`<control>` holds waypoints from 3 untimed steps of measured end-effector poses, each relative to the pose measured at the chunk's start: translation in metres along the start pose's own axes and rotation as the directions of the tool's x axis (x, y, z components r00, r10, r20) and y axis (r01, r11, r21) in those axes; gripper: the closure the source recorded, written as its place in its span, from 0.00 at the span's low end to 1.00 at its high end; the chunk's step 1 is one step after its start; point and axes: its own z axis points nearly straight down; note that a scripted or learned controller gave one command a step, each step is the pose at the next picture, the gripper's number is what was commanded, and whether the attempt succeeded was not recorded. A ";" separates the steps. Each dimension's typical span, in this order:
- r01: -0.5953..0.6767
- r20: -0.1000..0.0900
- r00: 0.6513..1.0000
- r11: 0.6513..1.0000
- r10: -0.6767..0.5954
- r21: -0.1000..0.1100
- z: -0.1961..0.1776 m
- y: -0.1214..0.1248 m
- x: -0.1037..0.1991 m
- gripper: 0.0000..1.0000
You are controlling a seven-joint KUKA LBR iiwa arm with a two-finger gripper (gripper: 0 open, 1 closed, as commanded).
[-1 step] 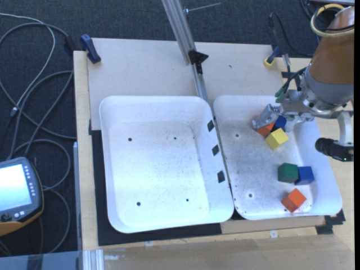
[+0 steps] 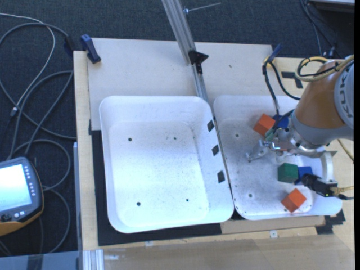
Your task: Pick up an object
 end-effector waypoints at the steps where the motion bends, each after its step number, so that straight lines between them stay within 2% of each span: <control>1: 0.003 0.004 1.000 1.000 -0.003 -0.012 0.015 0.054 -0.033 0.00; 2: 0.008 0.002 1.000 1.000 -0.008 -0.014 0.014 0.091 0.012 0.00; 3: -0.001 0.001 1.000 1.000 0.001 -0.004 0.015 0.024 -0.006 0.00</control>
